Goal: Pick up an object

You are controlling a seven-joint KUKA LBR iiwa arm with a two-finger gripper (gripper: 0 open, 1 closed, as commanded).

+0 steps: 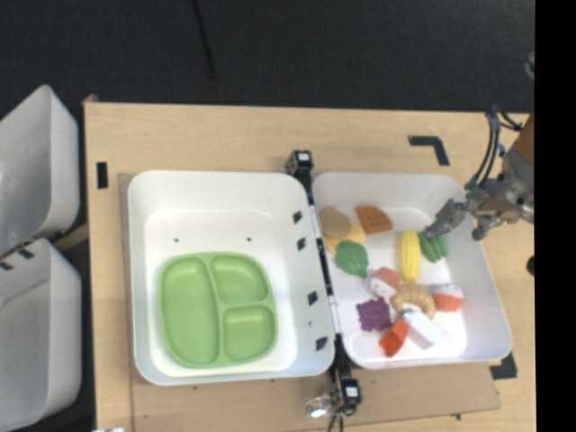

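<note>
Approach step, nothing grasped. End effector [461, 219] hangs with fingers spread wide, empty, over right bin [477, 331] far edge. Green toy [433, 246] sits just under its nearer fingertip, corn [409, 255] beside that. Next: drop and close. Green tray [216, 309] well away.

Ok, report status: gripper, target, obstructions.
Gripper open over right bin, holding nothing. Corn cob and green piece just below it. Toys crowded together.

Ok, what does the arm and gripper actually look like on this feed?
The gripper has two slim grey fingers splaying from a dark grey body. Above it sits an orange band on the arm, with dark cables, one greenish, looping down to the wrist. No markings are legible.
</note>
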